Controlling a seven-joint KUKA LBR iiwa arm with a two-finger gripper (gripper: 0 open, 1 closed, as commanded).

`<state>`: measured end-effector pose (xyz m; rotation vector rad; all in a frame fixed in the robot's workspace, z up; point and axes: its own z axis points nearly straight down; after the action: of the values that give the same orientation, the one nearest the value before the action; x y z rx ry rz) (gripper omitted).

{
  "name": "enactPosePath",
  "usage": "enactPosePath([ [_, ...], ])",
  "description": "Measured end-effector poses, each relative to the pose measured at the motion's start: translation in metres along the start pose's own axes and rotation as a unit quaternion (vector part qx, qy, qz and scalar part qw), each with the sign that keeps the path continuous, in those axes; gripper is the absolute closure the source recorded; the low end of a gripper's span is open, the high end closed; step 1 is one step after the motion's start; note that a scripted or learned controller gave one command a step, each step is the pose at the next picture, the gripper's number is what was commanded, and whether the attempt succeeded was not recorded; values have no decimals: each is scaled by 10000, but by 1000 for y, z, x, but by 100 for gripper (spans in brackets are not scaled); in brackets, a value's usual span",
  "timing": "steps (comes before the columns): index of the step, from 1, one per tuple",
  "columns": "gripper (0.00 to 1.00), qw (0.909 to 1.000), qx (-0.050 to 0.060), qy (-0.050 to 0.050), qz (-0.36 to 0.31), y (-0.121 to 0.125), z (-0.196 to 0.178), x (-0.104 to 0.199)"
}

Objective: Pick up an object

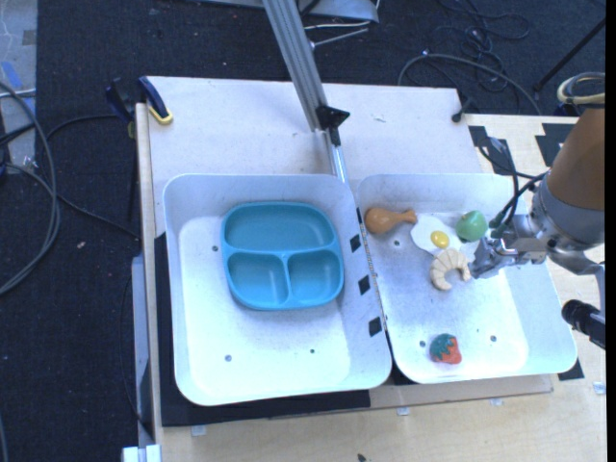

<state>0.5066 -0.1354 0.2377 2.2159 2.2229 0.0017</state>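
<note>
Jaws' state could not be told; gripper (478, 261) sat low in right bin (539, 349), just beside croissant (448, 269); fried egg (432, 235) and green ball (472, 224) lay just behind; drumstick (387, 219) farther left; strawberry (445, 348) near front edge; blue divided plate (283, 255) in left bin (192, 354).

Left bin (192, 354) holding a blue divided plate (283, 255); slanted metal pole (298, 56); black cables (462, 37) on dark floor beyond the counter (241, 123).
</note>
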Motion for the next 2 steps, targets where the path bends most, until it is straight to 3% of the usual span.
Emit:
enactPosePath([
  [1, 100, 10000, 10, 14, -27, -1, -9, 52],
  [2, 100, 10000, 24, 15, -24, -3, 4, 104],
])
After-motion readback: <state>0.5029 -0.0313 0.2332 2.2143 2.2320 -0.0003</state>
